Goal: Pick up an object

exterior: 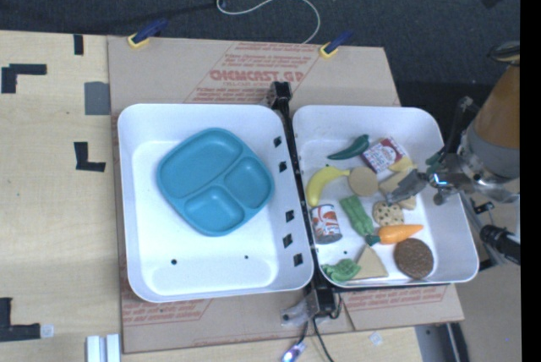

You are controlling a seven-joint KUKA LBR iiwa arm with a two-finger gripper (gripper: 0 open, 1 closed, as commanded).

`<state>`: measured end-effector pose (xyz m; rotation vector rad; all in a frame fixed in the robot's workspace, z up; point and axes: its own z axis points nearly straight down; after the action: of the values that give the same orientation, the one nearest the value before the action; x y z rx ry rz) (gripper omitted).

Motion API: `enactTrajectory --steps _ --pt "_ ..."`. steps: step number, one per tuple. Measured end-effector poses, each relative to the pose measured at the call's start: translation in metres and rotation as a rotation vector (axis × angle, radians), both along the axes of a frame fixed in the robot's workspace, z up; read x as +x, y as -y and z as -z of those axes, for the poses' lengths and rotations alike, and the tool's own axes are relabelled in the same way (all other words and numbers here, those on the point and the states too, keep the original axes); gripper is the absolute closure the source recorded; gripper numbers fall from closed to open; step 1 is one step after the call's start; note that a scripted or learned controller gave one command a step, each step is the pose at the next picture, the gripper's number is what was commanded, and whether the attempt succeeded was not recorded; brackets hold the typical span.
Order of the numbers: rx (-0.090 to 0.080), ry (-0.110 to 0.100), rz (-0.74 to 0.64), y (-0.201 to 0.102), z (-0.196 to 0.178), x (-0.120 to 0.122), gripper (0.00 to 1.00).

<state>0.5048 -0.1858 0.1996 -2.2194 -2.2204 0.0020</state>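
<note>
The gripper [412, 183] is positioned at the right of the frame, low over the right bin [423, 122], with its fingers reaching leftward into the pile of toy food; whether the fingers are parted or closed cannot be told from this view, and no item is visibly between them. The arm [499, 128], grey with an orange section, enters from the right edge. The task objects all lie in the right bin: a yellow banana [324, 181] near the bin's left wall, a dark green pepper [349, 148] above it, a red-labelled packet [381, 154] to the right of the pepper, a round tan cookie [363, 181] at centre, a small can [326, 222] below the banana, a green bean pod [358, 216] beside the can, an orange carrot [399, 233], a brown round patty [413, 258] at lower right, a pale wedge [371, 264] and a green leafy piece [341, 271] at the bottom edge. The gripper tip is just beside the cookie and a speckled cracker [389, 212] lying below it. The left bin [135, 183] holds a blue divided plate [215, 180]. Judged from this layout, the step in hand is the approach or descent onto a target in the cluttered centre of the right bin. The next move calls for fingers straddling one item only, then closing and lifting straight up; closely packed neighbours make a miss or double contact likely.
</note>
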Motion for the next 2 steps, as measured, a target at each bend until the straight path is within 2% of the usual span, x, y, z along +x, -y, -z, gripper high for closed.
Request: enactTrajectory --steps 1,2 --pt "0.000 -0.001 -0.001 -0.001 -0.010 0.000 1.00" --pt "-0.008 0.020 0.000 0.012 -0.175 -0.020 1.00"
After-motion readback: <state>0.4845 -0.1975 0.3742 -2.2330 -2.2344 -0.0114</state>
